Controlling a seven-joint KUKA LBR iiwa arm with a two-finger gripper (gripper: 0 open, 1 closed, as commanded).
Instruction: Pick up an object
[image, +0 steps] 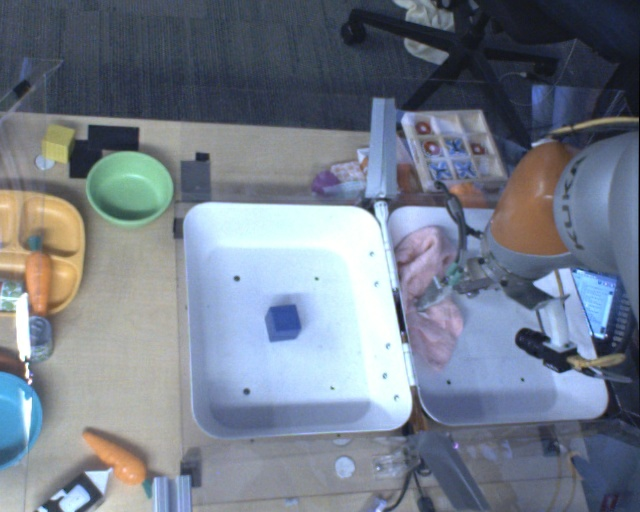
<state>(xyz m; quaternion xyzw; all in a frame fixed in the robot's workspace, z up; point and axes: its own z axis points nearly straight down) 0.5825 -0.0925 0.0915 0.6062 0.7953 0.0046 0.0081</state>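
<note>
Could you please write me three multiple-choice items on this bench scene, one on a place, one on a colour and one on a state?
1. Where does the cube lie?
A. in the left bin
B. in the right bin
C. in the bowl

2. What colour is the bowl?
A. red
B. green
C. black

3. Where is the end effector?
A. over the left bin
B. over the bowl
C. at the pink cloth in the right bin

Answers:
1 A, the blue cube sits near the left bin's middle.
2 B, the bowl beside the yellow tray is green.
3 C, the arm's tip meets the cloth; a grasp cannot be seen.
</note>
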